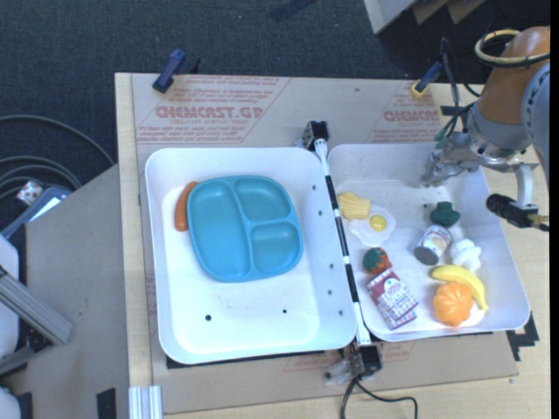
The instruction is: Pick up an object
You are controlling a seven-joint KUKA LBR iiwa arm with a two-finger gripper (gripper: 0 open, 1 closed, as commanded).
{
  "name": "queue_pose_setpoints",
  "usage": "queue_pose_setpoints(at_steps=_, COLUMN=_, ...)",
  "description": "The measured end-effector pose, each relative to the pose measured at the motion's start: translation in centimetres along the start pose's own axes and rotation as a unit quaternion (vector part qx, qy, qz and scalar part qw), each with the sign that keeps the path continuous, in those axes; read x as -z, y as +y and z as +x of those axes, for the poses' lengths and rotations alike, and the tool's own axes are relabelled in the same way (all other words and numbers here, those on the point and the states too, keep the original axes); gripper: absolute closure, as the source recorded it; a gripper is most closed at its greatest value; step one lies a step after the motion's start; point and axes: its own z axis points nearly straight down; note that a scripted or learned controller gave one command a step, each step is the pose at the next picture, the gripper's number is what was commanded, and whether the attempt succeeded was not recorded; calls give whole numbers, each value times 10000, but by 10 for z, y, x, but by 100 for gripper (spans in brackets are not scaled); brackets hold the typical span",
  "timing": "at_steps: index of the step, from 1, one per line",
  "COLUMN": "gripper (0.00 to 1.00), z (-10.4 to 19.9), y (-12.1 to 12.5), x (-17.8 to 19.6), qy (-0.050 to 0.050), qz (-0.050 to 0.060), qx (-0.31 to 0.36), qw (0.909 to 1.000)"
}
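The jaws (437, 169) hung over the right bin's (507, 308) far corner; whether they were clenched or released I could not tell. The toys, like the banana (461, 278) and orange (452, 304), lay crowded nearer, so a descent might nudge neighbours or miss.

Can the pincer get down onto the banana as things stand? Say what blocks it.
Probably yes. The banana lies on top near the right bin's front, open from above. The pincer hangs over the bin's far end. An orange touches the banana, which crowds one side.
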Motion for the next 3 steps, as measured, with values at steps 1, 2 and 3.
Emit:
queue_pose_setpoints(at_steps=1, gripper=0, z=0, y=0, x=0, qy=1, qz=2, qx=1, qw=10000)
queue_pose_setpoints(at_steps=2, gripper=0, z=58, y=-1, x=-10, qy=5, qz=5, qx=-12, qw=10000)
queue_pose_setpoints(at_steps=3, gripper=0, z=113, y=0, x=-10, qy=6, qz=10, qx=-14, qw=10000)
